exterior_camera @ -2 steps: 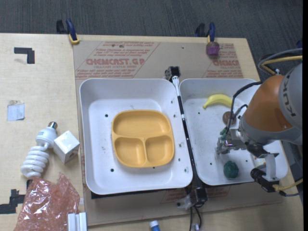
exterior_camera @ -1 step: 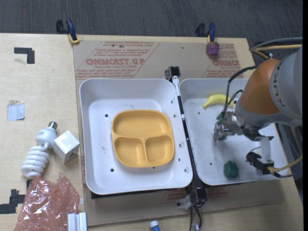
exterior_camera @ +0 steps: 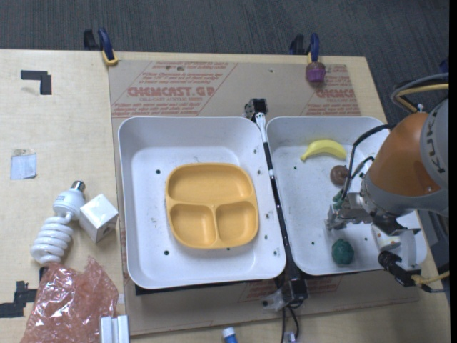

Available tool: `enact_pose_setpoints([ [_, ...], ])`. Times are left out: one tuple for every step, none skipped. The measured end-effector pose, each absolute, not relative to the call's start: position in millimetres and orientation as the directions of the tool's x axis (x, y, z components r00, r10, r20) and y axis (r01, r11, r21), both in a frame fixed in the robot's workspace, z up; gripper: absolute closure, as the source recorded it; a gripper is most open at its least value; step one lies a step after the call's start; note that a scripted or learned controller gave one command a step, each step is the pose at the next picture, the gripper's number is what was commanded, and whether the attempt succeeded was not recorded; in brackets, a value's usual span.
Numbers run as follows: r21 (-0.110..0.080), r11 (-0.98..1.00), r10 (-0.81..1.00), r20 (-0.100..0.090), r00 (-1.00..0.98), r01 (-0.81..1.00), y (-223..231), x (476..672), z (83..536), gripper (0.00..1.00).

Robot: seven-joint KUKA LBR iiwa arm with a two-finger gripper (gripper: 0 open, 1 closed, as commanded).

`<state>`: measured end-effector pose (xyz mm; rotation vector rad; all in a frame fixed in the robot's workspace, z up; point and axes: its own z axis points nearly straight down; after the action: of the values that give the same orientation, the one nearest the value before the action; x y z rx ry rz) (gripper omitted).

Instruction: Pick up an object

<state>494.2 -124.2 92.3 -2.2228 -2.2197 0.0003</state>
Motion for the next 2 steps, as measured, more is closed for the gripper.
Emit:
enact_pose_setpoints([
  [0.000,0.002,1.000,-0.001,-0.002,1.000,-105,564.1,92,0.00],
  [-0.001,-0.001,1.000,0.000,0.001,1.000,-100,522.8,92,0.00],
])
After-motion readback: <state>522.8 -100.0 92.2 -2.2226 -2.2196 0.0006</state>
